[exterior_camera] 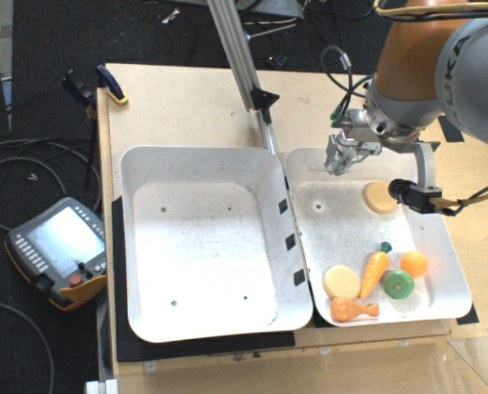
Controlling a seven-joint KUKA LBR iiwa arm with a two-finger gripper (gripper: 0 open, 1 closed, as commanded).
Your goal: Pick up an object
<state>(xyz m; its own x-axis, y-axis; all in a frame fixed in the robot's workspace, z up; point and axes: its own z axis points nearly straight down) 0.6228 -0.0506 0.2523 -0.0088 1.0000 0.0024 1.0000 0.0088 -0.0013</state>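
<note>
From my station I read the pick as not yet made: my grey two-finger gripper (340,164) hangs over the far end of the shallow white right-hand bin (453,302), nothing shows between its tips, and whether they stand apart or together I cannot tell from this slant. All the candidates lie in that bin. A pale tan round disc (380,198) sits just beside the gripper toward the arm's side, and the rest cluster at the near end: a cream round slice (341,282), an orange toy carrot with a green top (375,272), a small orange ball (413,263), a green round toy fruit (399,284) and an orange drumstick-shaped piece (352,309), the last touching the slice. The shallow white left-hand bin (133,171) holds none of them. Left to do, as I judge it: descend, close on one, lift
</note>
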